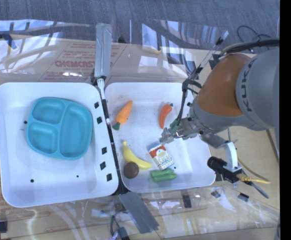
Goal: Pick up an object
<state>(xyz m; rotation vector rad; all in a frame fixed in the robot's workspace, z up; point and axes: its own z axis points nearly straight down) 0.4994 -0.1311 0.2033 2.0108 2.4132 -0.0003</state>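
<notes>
The grey arm is reaching in from the right, its orange band bulging over the right bin, and the wrist is bending down toward the bin floor. The gripper is hanging low just above a small carton, between it and a toy chili pepper; I cannot tell how it is set, and nothing is showing in it. A toy carrot is lying near the divider. A banana, a brown round piece and a green piece are crowding the near edge. A blue divided plate is sitting in the left bin.
</notes>
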